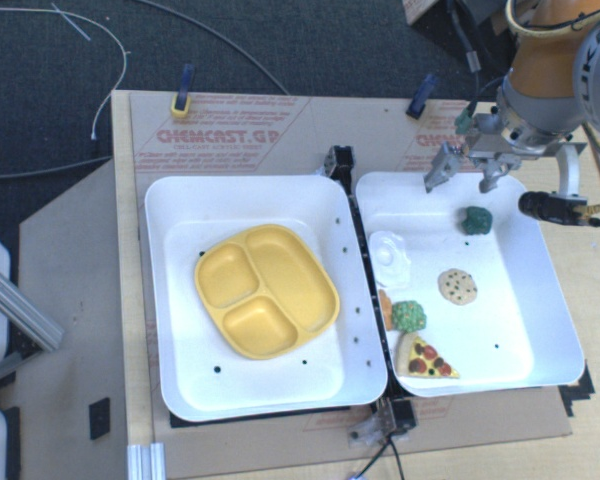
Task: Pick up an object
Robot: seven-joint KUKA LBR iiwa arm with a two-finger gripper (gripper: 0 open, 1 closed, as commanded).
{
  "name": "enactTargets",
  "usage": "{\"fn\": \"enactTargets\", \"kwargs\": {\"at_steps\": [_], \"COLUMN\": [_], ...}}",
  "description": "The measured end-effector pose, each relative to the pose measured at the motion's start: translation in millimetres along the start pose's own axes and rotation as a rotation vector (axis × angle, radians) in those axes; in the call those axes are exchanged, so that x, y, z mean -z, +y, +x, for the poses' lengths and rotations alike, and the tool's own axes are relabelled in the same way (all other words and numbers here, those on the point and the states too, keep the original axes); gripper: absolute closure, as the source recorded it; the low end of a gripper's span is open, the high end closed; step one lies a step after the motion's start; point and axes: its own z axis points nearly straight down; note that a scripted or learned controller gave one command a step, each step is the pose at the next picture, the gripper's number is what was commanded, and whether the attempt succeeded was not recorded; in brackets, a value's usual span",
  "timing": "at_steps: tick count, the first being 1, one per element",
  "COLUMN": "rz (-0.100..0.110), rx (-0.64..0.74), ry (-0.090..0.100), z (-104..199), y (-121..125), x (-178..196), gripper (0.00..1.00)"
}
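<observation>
My gripper hangs over the far edge of the right bin, its two grey fingers spread apart with nothing between them. A dark green lump lies just below it in the bin. Further toward the front lie a chocolate-chip cookie, a green broccoli piece, a pizza slice and a clear plastic item near the bin's left wall.
The left bin holds a yellow divided plate. Black clamps join the bins at the middle. Blue clips pin the cardboard base at the back. A black handle juts beside the arm at the right.
</observation>
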Motion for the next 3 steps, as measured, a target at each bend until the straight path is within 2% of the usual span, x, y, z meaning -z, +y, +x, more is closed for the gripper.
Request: {"fn": "enactTargets", "kwargs": {"at_steps": [1, 2, 3], "rz": [-0.015, -0.009, -0.01], "rx": [0.003, 0.002, 0.003], "ry": [-0.002, -0.001, -0.001], "z": [0.3, -1.0, 2.8], "y": [2.7, 4.9, 1.8], "x": [8.9, -53.8, -96.8], "gripper": [0.0, 0.0, 0.0]}}
